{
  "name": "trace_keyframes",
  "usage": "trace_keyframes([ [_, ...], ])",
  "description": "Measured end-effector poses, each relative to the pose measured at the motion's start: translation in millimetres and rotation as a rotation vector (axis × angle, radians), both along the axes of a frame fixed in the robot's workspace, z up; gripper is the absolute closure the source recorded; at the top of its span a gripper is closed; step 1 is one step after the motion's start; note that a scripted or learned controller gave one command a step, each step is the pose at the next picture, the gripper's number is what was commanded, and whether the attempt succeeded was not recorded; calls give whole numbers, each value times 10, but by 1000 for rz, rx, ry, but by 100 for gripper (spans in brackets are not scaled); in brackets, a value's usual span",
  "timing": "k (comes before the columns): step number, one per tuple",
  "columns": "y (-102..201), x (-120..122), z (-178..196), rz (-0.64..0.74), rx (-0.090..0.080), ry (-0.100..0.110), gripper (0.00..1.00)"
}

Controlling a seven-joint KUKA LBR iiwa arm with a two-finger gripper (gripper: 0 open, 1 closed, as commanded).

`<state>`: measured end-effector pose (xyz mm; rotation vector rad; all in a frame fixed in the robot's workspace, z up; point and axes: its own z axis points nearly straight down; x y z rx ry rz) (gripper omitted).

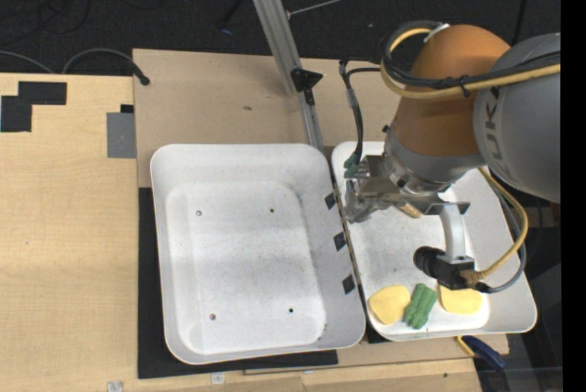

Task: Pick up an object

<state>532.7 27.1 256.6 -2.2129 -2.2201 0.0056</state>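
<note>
Pincer (pixel 360 198) hovers well apart from green object (pixel 420 304).

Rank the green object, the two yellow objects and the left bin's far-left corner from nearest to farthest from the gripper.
From the gripper in the camera view:
1. Left yellow object, at the right bin's near edge.
2. Green object, just right of it; these two are nearly too close to call.
3. Right yellow object.
4. Left bin's far-left corner.

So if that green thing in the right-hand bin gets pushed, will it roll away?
Probably not far. The green object looks elongated and lies wedged between two yellow pieces, which should block it. It seems small, so likely light. Whether it is soft or stiff, I cannot tell.
</note>
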Motion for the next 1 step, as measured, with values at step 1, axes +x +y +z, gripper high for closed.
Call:
trace_keyframes([
  [1, 423, -111, -59, 1, -1, -1, 100],
])
